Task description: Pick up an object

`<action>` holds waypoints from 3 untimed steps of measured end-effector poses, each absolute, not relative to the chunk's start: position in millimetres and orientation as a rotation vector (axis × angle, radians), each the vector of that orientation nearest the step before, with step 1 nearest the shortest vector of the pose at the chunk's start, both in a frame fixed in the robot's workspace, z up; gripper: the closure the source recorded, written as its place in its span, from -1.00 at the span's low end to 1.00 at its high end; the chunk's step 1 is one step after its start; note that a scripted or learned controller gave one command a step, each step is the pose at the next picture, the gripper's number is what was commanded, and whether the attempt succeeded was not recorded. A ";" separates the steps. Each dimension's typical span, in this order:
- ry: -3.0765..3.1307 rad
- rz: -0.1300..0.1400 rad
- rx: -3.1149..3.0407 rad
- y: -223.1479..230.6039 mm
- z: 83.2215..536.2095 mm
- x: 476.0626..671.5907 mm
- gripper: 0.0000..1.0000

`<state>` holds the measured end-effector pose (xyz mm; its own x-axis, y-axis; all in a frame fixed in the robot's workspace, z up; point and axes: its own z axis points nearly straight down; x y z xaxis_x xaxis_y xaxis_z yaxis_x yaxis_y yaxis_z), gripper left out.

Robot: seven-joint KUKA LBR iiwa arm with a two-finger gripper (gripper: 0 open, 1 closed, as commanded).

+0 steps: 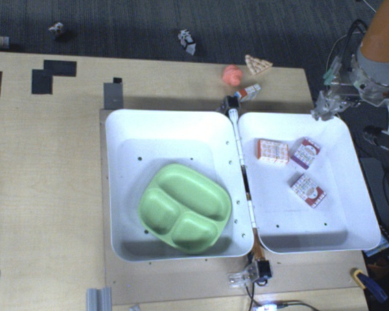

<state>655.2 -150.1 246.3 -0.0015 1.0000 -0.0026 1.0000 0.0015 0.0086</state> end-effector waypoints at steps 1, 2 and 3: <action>2.221 0.003 2.216 -177.9 209.0 669.2 1.00; 2.223 0.004 2.214 -177.4 209.6 669.6 -1.00; 2.219 0.009 2.211 -142.1 99.1 671.4 -1.00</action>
